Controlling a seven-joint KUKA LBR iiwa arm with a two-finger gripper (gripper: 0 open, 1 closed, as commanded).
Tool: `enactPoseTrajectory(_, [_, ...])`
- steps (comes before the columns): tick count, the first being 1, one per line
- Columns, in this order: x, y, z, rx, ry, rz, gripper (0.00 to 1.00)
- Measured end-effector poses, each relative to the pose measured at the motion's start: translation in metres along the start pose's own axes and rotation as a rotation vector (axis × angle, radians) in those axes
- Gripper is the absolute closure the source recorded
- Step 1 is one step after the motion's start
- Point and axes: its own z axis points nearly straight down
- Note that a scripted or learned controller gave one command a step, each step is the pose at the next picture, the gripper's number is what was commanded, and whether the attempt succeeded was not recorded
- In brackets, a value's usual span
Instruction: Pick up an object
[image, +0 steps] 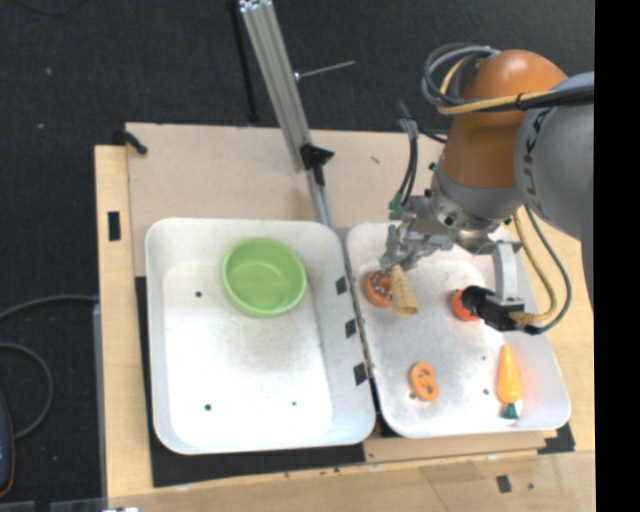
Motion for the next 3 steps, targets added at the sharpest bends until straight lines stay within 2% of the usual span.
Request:
enactPoseTrajectory(1, [0.054, 0.025, 0.004, 0.0, 0.001, -0.001, 1.0])
enactPoseTrajectory(2, [0.102, 0.029, 0.004, 0.001, 0.002, -0.001, 1.0])
enactPoseTrajectory(3, [0.099, 0.029, 0.004, 0.002, -0.001, 0.003, 0.0])
